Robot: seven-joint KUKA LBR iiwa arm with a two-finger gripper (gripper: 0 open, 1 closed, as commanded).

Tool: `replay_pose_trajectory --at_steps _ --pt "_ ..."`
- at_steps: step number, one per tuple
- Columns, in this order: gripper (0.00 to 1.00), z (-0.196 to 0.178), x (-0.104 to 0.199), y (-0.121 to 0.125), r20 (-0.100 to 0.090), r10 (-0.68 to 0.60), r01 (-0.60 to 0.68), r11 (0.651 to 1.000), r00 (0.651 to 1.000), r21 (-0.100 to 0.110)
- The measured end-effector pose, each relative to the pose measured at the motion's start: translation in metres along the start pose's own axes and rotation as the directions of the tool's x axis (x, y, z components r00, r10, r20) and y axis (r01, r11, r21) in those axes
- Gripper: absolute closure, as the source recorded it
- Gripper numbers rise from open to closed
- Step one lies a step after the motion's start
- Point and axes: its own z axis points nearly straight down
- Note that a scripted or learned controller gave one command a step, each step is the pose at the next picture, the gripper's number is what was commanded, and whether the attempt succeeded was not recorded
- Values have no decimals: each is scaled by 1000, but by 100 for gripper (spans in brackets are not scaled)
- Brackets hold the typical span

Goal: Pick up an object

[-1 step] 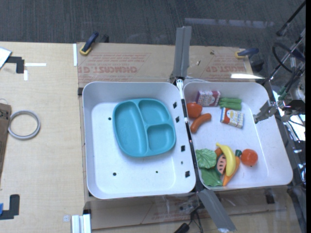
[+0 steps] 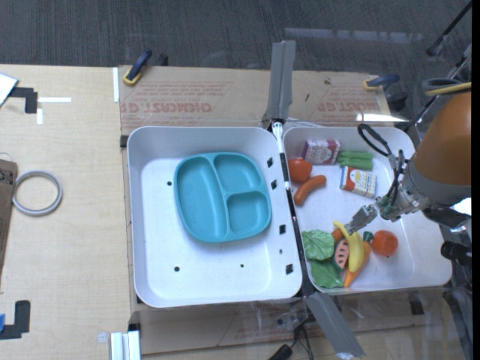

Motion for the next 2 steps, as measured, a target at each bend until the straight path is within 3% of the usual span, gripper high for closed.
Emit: replay_pose_trajectory --at_steps 1,2 --pt "0 59 28 21 2 -7 8 1000 1000 -9" --pt "0 -12 -58 -36 2 71 -71 997 997 -2"
